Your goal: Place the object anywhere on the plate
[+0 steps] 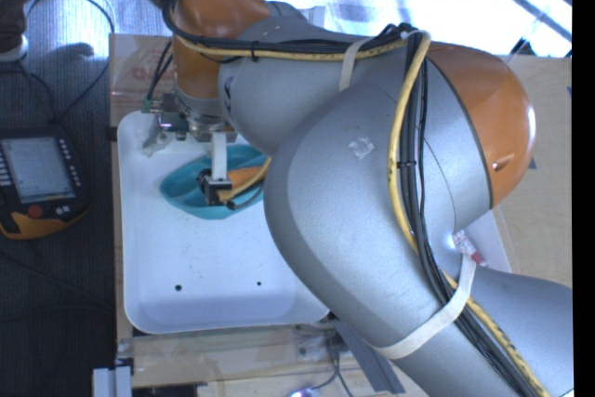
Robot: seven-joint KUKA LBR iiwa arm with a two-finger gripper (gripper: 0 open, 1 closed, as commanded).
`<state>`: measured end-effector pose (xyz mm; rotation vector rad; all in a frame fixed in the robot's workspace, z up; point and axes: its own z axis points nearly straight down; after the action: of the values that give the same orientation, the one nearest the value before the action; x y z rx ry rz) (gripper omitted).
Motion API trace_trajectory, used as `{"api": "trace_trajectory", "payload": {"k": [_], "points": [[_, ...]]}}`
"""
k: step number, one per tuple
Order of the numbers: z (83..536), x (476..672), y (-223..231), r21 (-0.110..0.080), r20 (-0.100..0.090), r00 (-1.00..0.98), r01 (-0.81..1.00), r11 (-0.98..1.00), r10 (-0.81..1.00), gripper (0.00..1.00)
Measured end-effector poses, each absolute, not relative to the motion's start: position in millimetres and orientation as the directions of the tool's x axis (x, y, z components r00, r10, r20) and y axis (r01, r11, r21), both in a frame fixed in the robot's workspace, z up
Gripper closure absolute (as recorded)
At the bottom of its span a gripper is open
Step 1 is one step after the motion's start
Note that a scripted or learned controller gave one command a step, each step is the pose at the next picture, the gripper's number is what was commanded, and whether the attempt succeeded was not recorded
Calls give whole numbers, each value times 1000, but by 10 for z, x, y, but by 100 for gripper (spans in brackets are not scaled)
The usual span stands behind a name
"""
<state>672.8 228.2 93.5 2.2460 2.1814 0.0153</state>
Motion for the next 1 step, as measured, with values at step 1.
{"api": "trace_trajectory", "payload": {"k": [1], "points": [[995,6730,2268,13,-7,27,1000,-27,1000,100]]}}
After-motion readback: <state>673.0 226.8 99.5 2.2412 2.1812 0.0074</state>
